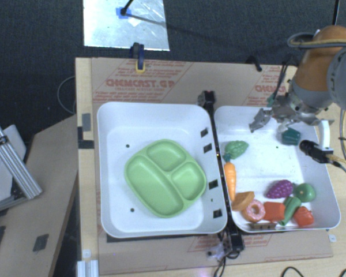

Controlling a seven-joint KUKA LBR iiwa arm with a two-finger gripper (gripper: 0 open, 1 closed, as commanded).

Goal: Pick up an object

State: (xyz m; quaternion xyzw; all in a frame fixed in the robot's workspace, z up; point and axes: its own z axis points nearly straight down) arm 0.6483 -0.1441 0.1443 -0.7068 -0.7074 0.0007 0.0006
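Gripper (pixel 275 119) over the right bin (pixel 249 154), jaws seemingly apart, nothing between

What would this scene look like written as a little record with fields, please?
arm: reaches in from the right, above the right bin's far end
gripper: above the right bin, nothing seen in it
left bin: green divided plate
right bin, left side: toy broccoli, carrot
right bin, near end: doughnut, purple grapes
right bin, far end: teal object
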